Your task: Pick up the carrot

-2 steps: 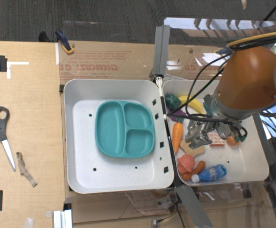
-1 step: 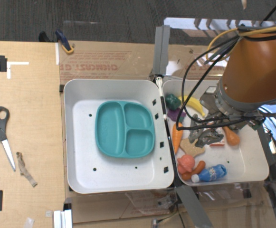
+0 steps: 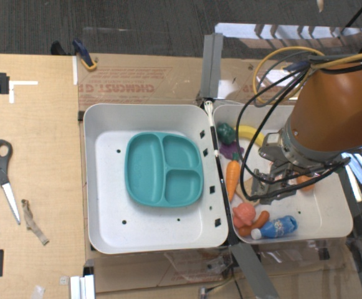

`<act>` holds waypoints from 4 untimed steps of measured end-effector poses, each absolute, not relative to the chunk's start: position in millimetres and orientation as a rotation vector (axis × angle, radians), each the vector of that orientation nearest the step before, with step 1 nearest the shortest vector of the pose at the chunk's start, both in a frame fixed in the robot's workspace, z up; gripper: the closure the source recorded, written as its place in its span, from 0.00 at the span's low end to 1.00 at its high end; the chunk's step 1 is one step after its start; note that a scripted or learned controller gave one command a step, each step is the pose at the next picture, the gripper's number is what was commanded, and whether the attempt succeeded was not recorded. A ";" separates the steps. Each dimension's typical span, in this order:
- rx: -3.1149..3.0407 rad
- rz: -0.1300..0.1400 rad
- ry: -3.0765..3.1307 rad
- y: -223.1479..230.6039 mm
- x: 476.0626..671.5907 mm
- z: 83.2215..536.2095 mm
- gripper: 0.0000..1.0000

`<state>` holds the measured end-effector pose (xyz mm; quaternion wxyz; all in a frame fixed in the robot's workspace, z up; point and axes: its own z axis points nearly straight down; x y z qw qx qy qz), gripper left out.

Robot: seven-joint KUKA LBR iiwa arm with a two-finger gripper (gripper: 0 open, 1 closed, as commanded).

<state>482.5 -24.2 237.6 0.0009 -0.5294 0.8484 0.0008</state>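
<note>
The carrot (image 3: 232, 178) lies in the right-hand bin (image 3: 330, 224), hard against that bin's left wall, just beside the divider (image 3: 215, 167) shared with the left bin (image 3: 100, 185). Its long axis runs roughly along that wall, up and down the view with a slight lean; the thick end with a green stub points toward the far side of the bin and the tapered tip toward the near side.

The gripper (image 3: 274, 182) hangs over the middle of the same bin, to the right of the carrot and apart from it, under the bulky orange-banded wrist. Its linkages and cables crowd together there, and I cannot tell how it is set; nothing is visibly caught in it.

The risks come mostly from crowding. With the carrot tucked against the wall, a descent may jam one side of the gripper on the bin wall or divider, so the grasp closes on nothing. A grip taken near the thin tip would likely let the carrot swing or slip out. Neighbours are close: a purple and green vegetable (image 3: 227, 136) beyond the carrot's thick end, a yellow banana (image 3: 250, 133) farther right of that, a pink lumpy toy (image 3: 244, 214) just past the tip, and a blue-and-white bottle (image 3: 278, 227) beyond it. A misaligned approach could pinch one of these instead.
</note>
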 end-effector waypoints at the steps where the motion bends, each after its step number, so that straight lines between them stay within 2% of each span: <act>1: -2.221 0.003 2.216 13.8 479.0 297.7 1.00; 2: -2.463 0.007 1.947 -59.1 520.3 238.6 1.00; 3: -2.522 0.003 1.865 -53.2 603.4 191.5 1.00; 4: -2.521 0.006 1.871 -37.5 523.0 191.0 1.00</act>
